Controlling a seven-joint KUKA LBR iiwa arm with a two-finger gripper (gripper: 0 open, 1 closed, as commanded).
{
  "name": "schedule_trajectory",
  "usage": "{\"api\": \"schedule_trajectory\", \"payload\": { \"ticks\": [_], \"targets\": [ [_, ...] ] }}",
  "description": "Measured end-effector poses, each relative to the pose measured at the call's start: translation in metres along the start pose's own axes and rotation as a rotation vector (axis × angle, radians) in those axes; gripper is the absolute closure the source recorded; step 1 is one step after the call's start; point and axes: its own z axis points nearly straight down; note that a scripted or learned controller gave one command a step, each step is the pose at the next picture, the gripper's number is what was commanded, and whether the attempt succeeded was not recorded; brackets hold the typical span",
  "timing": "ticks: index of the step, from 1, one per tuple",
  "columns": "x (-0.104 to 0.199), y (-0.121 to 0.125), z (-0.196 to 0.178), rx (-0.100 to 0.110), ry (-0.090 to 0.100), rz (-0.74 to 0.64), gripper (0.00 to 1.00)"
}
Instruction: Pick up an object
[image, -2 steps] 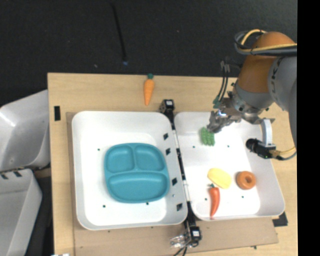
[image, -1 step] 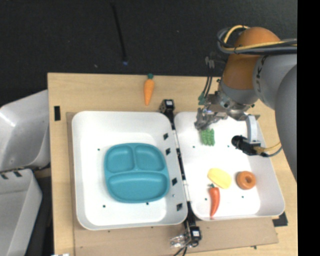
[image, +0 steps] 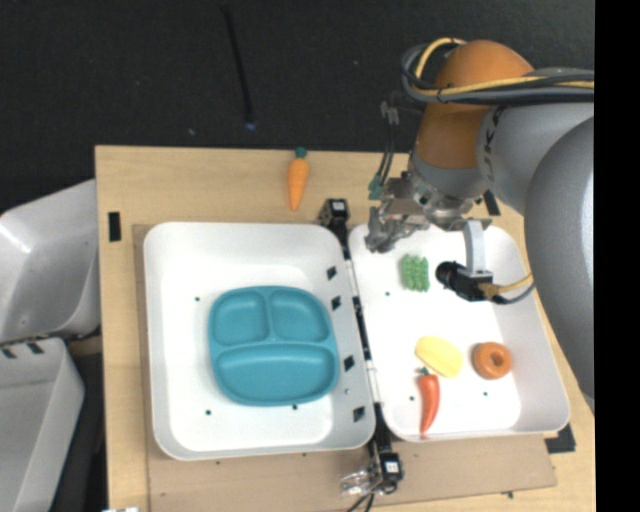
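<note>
chili (image: 428, 400) lies nearest you, but your gripper (image: 385, 232), grip state unclear, hovers far-left in the right bin, broccoli (image: 415, 272) just right.

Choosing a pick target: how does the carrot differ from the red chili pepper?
The carrot is orange with a green top; the red chili pepper is red and looks slimmer. The carrot lies on the bare wooden bench behind the bins, while the pepper lies inside the right bin, just below a yellow piece. Both lie flat, roughly lengthwise away from the camera.
</note>
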Motion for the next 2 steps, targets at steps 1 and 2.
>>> {"api": "schedule_trajectory", "payload": {
  "ticks": [1, 2],
  "targets": [
    [0.062, 0.008, -0.007, -0.002, 0.001, -0.002, 1.00],
    [0.114, 0.025, -0.025, -0.002, 0.001, -0.001, 1.00]
  ]
}}
